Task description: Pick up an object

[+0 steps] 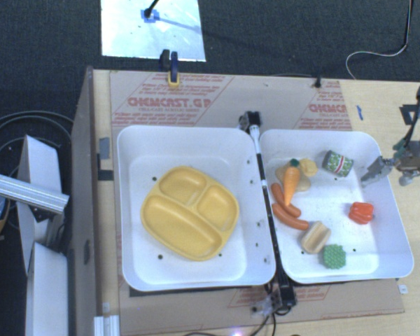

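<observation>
The gripper, its fingers apparently spread and holding nothing, hovers at the right bin's far edge. The green can lies just beside it, within easy reach for picking; the red pepper is nearby.

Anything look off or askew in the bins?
Mostly fine. The yellow divided tray sits rotated at a slant in the left bin. In the right bin, the green can lies on its side. The gripper hovers at that bin's right rim.
</observation>
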